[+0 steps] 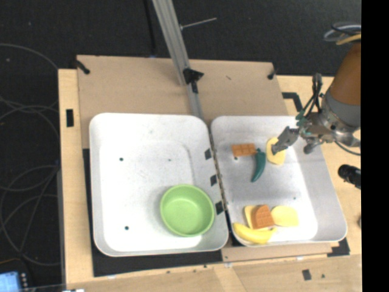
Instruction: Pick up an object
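Reaching in over the right bin (316, 181), the gripper (281, 146) is hanging just above a yellow piece (277, 156) beside the green pepper (259, 165), its fingers seemingly straddling that piece, though whether they are pinching it I cannot tell, likely because it is lying apart from the clutter.

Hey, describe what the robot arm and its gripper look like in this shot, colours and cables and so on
The arm comes in from the right, with a broad orange band over a grey wrist section. Thin dark cables run alongside the wrist. Below that is a metallic grey gripper assembly with dark fittings, ending in slim grey fingers. No markings are legible at this size.
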### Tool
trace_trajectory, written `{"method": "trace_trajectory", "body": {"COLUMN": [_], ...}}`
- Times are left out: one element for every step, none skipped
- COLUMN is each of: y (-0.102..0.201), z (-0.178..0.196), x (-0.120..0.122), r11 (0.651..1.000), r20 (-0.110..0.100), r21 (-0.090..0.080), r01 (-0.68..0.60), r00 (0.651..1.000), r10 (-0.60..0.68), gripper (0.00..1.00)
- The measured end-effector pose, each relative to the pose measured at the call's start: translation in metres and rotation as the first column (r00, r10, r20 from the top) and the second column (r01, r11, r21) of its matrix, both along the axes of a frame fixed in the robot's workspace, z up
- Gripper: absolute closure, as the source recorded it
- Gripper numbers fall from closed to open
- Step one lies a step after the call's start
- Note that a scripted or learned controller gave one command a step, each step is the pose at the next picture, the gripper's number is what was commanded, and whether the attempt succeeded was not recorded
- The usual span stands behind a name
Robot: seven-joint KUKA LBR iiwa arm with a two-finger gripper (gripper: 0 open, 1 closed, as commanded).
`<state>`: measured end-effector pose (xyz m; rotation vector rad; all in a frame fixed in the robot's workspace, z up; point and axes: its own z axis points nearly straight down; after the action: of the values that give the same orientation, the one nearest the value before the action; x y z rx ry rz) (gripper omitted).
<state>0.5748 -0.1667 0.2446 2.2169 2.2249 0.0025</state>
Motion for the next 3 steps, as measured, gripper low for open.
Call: {"method": "trace_trajectory", "body": {"y": [0.0,-0.007,-0.013], "z": [0.0,-0.046,-0.089], "x": [0.0,-0.007,-0.007], "r11": [1.0,1.0,1.0], "r20": [0.0,-0.004,-0.005], "r21": [0.0,-0.003,-0.003], "r01": [0.0,0.004,0.005], "r00": [1.0,1.0,1.0], "r10": [0.0,-0.004,-0.005], "gripper": [0.0,0.0,0.0]}}
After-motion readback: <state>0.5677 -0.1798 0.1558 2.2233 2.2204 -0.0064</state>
